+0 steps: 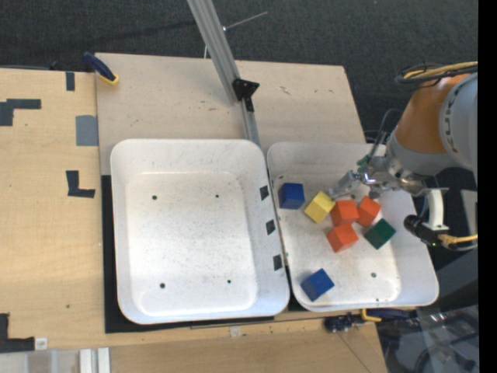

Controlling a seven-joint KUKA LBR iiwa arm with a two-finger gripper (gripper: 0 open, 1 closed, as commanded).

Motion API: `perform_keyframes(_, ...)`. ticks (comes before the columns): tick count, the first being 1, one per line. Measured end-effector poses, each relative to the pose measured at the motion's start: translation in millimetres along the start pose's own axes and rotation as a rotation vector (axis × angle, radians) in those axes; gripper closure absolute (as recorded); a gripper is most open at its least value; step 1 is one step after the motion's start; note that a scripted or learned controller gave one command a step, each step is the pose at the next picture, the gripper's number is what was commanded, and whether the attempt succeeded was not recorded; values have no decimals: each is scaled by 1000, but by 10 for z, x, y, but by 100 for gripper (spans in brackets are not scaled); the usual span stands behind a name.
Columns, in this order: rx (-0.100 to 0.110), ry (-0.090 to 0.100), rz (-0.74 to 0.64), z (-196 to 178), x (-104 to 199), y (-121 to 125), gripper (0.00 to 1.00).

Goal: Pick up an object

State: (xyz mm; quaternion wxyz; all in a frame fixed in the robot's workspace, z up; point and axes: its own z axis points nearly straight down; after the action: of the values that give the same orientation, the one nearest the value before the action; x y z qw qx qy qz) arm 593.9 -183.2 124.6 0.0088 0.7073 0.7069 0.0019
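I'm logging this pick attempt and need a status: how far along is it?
Done: the arm has reached into the right bin, and the gripper sits above the cluster of blocks, next to the yellow block. In hand: nothing visible between the fingers. Left: grasping and lifting. The yellow block, three orange blocks, green block and two blue blocks all lie on the bin floor.
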Motion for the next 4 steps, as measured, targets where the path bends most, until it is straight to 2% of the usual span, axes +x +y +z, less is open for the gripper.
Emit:
perform_keyframes(1, 11, 7, -2, 317, 2, 12, 0)
perform_keyframes(2, 16, 10, -3, 226, 17, 1, 100)
perform_keyframes(3, 12, 9, -2, -212, 74, 36, 100)
perform_keyframes(4, 11, 8, -2, -690, -16, 61, 100)
